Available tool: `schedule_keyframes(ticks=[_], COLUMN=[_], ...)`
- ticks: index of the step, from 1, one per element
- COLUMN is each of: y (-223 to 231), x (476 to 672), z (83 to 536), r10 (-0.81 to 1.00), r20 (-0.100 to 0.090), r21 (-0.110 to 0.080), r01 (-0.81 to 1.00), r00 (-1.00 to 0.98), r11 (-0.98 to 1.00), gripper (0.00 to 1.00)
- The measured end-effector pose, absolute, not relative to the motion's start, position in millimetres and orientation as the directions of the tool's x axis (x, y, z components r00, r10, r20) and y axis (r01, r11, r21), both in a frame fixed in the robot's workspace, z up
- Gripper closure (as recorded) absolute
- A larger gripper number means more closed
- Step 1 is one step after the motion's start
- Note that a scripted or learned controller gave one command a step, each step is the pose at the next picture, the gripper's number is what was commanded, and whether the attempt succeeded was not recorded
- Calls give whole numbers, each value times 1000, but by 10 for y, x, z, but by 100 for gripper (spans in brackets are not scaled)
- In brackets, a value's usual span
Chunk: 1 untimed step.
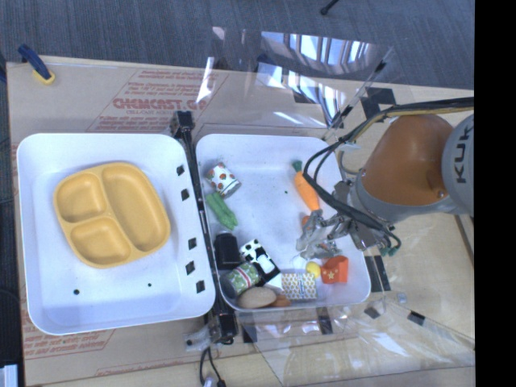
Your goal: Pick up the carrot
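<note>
We note the yellow divided plate [111, 213] in the left bin [32, 297], well apart from the work. In the right bin [266, 147], a green pod [221, 210] and a small can [223, 179] lie left of the carrot [306, 190], which rests untouched near the right wall. The pincer [319, 239] hangs just below the carrot's lower end; we cannot tell its opening. Risk, in our judgement: descending here misses the carrot, or nudges it, or snags the yellow and red toys [326, 269] crowded beneath.
</note>
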<state>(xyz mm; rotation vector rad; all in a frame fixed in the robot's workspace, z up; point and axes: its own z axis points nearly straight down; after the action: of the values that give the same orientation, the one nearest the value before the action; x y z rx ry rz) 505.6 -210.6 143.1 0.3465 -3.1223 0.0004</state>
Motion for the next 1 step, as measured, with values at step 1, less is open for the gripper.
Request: schedule_keyframes(ticks=[1], y=[-1922], x=[5191], z=[2249], r10=[176], r20=[-8], r21=[-1], r01=[176], r00=[-984], r11=[984], gripper=[100])
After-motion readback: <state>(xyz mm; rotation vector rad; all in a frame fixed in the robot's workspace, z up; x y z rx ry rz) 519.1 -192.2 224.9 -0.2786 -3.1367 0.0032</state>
